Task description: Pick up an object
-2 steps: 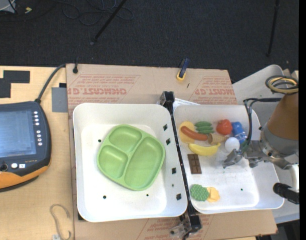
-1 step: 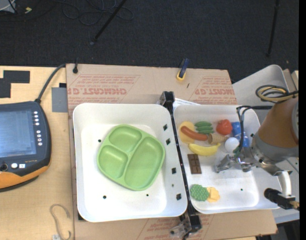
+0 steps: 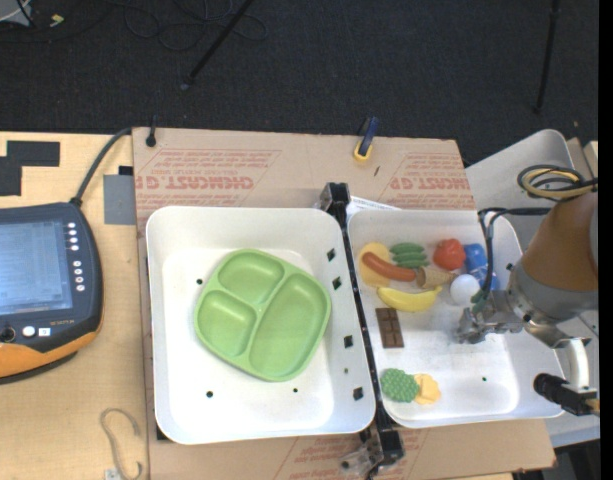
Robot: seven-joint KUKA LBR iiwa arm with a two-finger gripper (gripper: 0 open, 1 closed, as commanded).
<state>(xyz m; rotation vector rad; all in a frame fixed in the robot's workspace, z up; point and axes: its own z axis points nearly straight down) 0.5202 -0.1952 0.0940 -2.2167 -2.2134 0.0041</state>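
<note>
Candidate objects all lay in right bin (image 3: 506,393): hot dog (image 3: 386,267), green pod (image 3: 408,254), banana (image 3: 408,298), red piece (image 3: 448,254), blue piece (image 3: 475,257) and white ball (image 3: 465,288) clustered toward far end. Brown bar (image 3: 389,327) sat apart mid-bin; green-yellow corn-like toy (image 3: 406,386) at near end. Gripper (image 3: 474,328) hovered low just near side of white ball, likely lining up for it; finger state could not be told, nothing seen held. Left bin (image 3: 171,268) carried green divided plate (image 3: 263,313). Tablet pendant (image 3: 36,278) rested off left of bins.
</note>
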